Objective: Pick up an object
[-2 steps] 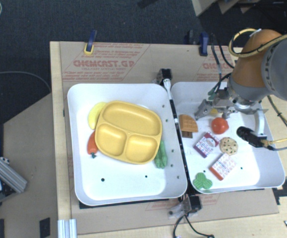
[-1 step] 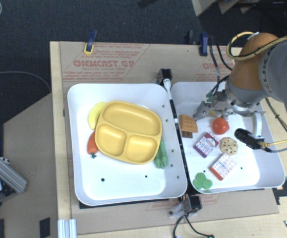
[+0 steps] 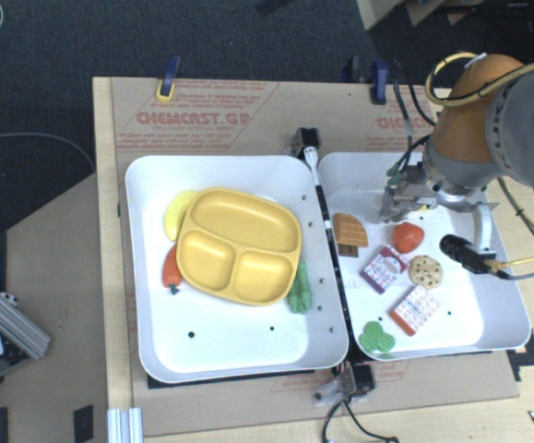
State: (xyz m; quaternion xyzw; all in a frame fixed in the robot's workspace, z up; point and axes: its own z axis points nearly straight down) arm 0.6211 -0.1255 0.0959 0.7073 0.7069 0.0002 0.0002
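My gripper (image 3: 401, 203) hangs over the back of the right bin (image 3: 497, 326), just behind a red tomato-like toy (image 3: 408, 238). Nothing shows held in it. To the left of the tomato lies a brown waffle piece (image 3: 349, 233). In front of it are a round cookie (image 3: 425, 271), a purple-pink packet (image 3: 383, 269) and a red-and-white packet (image 3: 416, 310). A green toy (image 3: 376, 338) sits at the bin's front edge.
The left bin (image 3: 239, 349) holds a yellow divided plate (image 3: 239, 247). A yellow piece (image 3: 176, 212) and a red-orange piece (image 3: 172, 269) poke out at its left, and a green piece (image 3: 300, 292) at its right. A black divider (image 3: 326, 238) separates the bins.
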